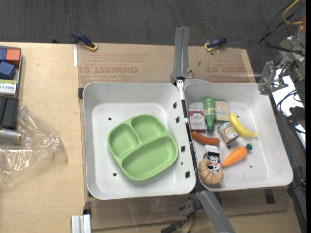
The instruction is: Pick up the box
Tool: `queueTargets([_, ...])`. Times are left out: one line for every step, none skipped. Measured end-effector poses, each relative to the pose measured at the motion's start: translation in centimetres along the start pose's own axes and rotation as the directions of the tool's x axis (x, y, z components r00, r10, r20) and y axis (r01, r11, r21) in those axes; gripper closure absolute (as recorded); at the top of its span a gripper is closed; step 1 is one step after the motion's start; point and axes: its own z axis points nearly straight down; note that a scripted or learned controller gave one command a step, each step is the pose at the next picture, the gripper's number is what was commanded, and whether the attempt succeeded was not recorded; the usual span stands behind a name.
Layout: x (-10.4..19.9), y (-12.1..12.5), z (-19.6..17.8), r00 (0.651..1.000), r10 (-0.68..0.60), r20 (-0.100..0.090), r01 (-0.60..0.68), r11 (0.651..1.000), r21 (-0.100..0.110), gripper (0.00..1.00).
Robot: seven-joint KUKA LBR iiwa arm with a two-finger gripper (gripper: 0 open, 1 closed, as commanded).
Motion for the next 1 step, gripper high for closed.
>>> queueTargets([-0.32,-0.08,2.22,0.93,-0.368,-0.001,0.368,0.93,-0.003,1.0])
